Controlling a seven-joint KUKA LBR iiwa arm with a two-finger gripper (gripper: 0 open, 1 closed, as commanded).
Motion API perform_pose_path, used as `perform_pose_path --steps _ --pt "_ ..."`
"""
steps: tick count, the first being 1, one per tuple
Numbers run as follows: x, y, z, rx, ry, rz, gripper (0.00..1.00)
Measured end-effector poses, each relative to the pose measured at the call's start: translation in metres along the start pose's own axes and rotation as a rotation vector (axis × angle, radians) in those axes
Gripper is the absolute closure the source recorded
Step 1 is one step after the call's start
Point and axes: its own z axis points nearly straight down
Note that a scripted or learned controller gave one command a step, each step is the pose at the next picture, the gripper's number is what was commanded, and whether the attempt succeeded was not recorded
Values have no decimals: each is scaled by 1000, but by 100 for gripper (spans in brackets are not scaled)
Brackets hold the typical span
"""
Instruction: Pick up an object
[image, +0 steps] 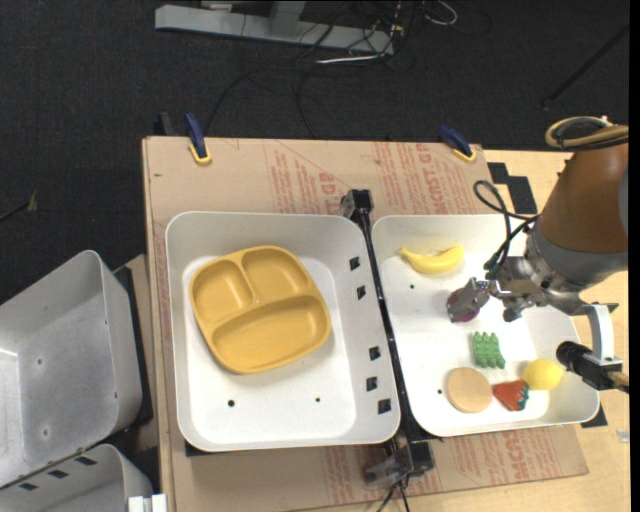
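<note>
We hover our jaws (468, 300) low over the right bin (420, 400) near the banana (433, 260), nothing lifted yet; their spread we cannot tell.

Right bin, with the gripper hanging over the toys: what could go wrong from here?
1. The gripper sits over bare floor of the right bin, between the banana and the green toy, so a straight descent may catch nothing.
2. The round tan piece, red piece and lemon lie close together near the bin's front edge; reaching for one could knock its neighbours.
</note>
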Motion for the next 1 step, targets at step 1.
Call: perform_pose_path --steps 1 --pt "0 3 -6 -12 -2 -3 0"
